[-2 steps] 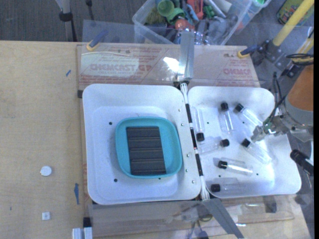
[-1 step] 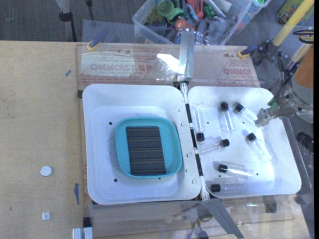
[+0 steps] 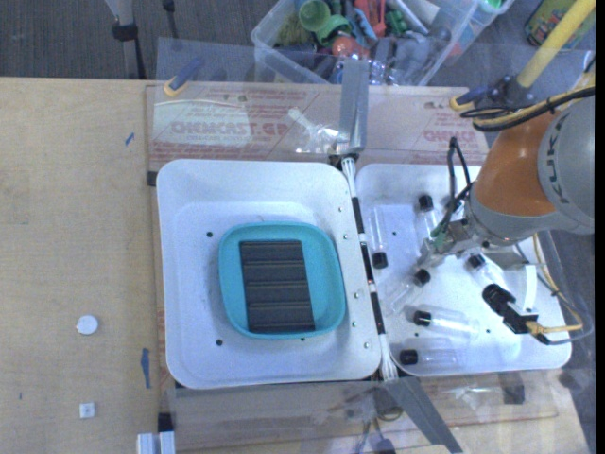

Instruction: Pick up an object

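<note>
The right bin (image 3: 544, 353), a shallow white plastic tray, holds the loose things: several clear plastic tubes with black caps scattered over its floor. One such tube (image 3: 440, 321) lies toward 6 o'clock in the bin with its long axis running roughly 9 to 3 o'clock, black cap at the 9 o'clock end. Another (image 3: 425, 357) lies at the bin's 6 o'clock edge, also with its long axis near 9 to 3 o'clock and its cap at the 9 o'clock end. A third clear tube (image 3: 377, 239) lies along the bin's 9 o'clock wall, long axis about 12 to 6 o'clock, cap at the 6 o'clock end. More black caps dot the floor, too small to count exactly.

The pincer (image 3: 440, 242) sits low over the middle of this bin, beneath the orange band and grey wrist of the arm (image 3: 529, 173), which enters from 3 o'clock. Whether it is released or clenched cannot be told; no object is seen between its tips.

The left bin (image 3: 189, 197), also white plastic with rounded corners, holds one teal rounded-square dish (image 3: 232, 253) at its centre, and inside that one dark grey ribbed rectangular block (image 3: 275, 286), its long axis near 12 to 6 o'clock.

The light wooden bench (image 3: 66, 206) carries both bins; a small white round disc (image 3: 87, 325) lies on it at 9 o'clock.
</note>
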### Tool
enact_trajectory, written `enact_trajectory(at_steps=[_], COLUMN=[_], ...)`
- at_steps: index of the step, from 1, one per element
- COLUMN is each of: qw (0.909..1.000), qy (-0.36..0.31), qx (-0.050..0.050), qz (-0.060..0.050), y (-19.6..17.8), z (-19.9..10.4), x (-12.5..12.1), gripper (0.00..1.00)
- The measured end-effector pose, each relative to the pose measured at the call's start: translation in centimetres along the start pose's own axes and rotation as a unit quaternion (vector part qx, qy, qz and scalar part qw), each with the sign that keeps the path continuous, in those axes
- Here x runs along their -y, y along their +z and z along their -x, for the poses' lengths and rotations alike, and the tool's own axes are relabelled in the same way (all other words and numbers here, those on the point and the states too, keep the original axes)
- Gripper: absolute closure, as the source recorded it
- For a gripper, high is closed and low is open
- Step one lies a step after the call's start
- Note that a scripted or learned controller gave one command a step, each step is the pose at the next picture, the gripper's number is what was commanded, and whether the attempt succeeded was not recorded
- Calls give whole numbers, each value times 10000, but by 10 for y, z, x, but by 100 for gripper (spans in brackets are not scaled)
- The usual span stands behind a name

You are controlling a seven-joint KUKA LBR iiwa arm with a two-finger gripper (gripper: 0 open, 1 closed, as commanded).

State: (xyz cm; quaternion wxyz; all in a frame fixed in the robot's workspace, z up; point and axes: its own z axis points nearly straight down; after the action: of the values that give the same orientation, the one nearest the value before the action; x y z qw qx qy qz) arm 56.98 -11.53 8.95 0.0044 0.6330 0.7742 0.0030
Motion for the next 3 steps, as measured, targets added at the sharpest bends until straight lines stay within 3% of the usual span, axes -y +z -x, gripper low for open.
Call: enact_trajectory(at_steps=[1, 2, 3], qw=[9934, 9938, 9997], qy=[-1142, -1110, -256], qx=[-28, -7, -7], qz=[-49, -10, -40], y=[-17, -1, -126], z=[-1, 52, 37], x=[60, 94, 64], gripper=[100, 100, 100])
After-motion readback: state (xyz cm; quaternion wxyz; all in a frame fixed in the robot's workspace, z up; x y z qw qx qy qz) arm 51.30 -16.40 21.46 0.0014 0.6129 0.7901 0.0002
